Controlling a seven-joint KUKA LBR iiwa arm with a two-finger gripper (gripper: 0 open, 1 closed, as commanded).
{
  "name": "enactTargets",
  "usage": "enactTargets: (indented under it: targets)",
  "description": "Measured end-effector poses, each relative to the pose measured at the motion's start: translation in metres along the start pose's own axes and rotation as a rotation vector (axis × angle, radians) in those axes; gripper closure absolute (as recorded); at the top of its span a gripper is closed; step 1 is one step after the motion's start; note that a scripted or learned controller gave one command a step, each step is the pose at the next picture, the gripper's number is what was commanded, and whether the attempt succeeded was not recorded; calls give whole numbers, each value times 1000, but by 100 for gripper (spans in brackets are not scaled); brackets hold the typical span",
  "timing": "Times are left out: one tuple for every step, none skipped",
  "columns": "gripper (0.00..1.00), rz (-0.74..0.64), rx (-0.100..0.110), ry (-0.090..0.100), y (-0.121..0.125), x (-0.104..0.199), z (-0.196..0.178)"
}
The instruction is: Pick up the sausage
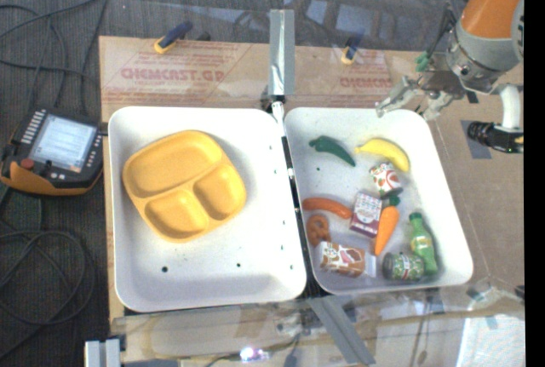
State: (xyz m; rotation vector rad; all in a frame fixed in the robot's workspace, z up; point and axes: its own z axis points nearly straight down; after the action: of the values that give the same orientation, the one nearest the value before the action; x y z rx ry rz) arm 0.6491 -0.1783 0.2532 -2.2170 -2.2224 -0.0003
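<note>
Arm enters from the right, orange band visible near the top corner. Gripper (415, 99) hangs over the far right rim of the right bin (449, 186), fingers spread apart with nothing between them.

Sausage (327, 206) lies in the right bin, close to its left wall, roughly midway down; long axis runs left to right with a slight downward slant. Well apart from the gripper.

Neighbours in the same bin: pretzel (318, 227) just below the sausage, small carton (366, 215) just to its right, carrot (386, 226) beyond that. Green pepper (332, 149) and banana (385, 153) sit nearer the far edge (closest items to the gripper). Green bottle (421, 243) at the near right.

Left bin (136, 272) holds a yellow divided tray (185, 184), set at an angle.
</note>
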Motion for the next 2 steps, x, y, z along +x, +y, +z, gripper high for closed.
enactTargets:
  targets:
    - [0,-164,2,0,-32,62,149]
    - [0,-191,-1,0,-58,115,70]
